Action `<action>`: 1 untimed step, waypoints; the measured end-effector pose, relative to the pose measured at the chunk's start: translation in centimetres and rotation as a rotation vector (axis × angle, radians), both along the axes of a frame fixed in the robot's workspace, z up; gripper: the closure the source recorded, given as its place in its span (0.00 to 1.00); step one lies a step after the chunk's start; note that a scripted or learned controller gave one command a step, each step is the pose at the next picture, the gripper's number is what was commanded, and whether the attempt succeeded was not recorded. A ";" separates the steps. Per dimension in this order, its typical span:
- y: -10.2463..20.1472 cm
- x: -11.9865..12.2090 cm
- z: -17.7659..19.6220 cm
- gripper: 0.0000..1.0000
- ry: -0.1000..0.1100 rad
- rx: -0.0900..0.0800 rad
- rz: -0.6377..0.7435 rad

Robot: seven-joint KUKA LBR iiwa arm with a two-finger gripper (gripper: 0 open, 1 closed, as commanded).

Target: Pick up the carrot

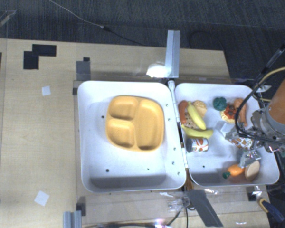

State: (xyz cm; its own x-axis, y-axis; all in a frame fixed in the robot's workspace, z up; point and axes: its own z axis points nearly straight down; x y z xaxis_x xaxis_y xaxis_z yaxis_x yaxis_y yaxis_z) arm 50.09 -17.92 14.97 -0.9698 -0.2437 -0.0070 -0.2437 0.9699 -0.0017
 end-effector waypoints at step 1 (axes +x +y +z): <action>1.9 0.0 -6.0 0.00 -0.007 -0.002 -0.204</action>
